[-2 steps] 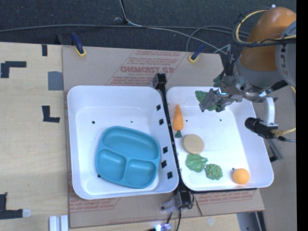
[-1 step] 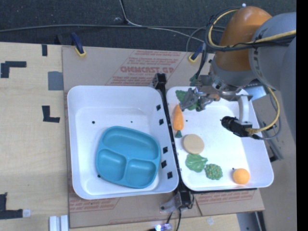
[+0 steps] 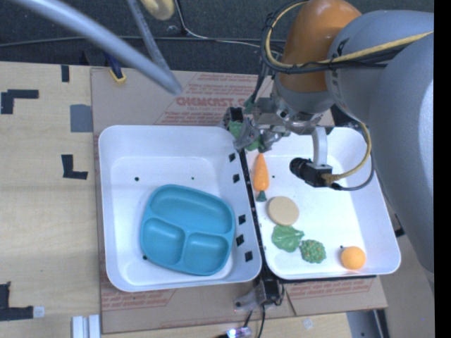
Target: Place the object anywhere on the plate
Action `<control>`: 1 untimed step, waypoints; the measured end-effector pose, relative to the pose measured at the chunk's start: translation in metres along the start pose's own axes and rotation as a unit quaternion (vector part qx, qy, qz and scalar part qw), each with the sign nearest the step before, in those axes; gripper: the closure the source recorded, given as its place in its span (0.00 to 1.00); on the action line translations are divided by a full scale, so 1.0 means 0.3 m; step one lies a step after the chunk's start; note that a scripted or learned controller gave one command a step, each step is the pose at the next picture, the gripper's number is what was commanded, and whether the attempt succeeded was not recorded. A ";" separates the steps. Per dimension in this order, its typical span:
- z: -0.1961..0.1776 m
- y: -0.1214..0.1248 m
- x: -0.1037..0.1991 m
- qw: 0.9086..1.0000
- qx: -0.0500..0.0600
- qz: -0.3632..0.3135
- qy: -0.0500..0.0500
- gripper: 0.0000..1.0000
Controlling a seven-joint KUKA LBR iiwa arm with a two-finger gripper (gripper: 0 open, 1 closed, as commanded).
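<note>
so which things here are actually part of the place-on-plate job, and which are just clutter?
In the job:
- blue plate, in the left bin
- carrot, directly below the gripper, at the right bin's left edge; probably the object, not visibly held

Lying about, all in the right bin:
- tan disc
- green leaf
- broccoli
- orange

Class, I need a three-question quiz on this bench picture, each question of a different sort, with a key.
1. True or false: the blue plate lies in the left bin.
2. Multiple choice: which item lies nearest the gripper? A) carrot B) orange ball C) broccoli
3. Fill in: the round tan disc lies in the ____ bin, the same as the green leaf.

Key: 1 true; 2 A; 3 right.
</note>
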State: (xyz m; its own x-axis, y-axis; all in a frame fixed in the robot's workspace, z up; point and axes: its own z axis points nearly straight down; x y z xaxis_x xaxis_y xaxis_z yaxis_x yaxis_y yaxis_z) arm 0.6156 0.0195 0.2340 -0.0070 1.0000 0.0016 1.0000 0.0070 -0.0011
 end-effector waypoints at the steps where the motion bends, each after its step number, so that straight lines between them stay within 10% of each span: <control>1: 0.052 0.044 0.161 1.000 0.001 0.001 -0.001 1.00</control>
State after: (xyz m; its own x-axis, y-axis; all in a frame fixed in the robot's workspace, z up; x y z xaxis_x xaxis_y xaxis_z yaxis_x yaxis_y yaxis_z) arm 0.6284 0.0681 0.2184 -0.0057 1.0000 0.0003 1.0000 0.0057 -0.0026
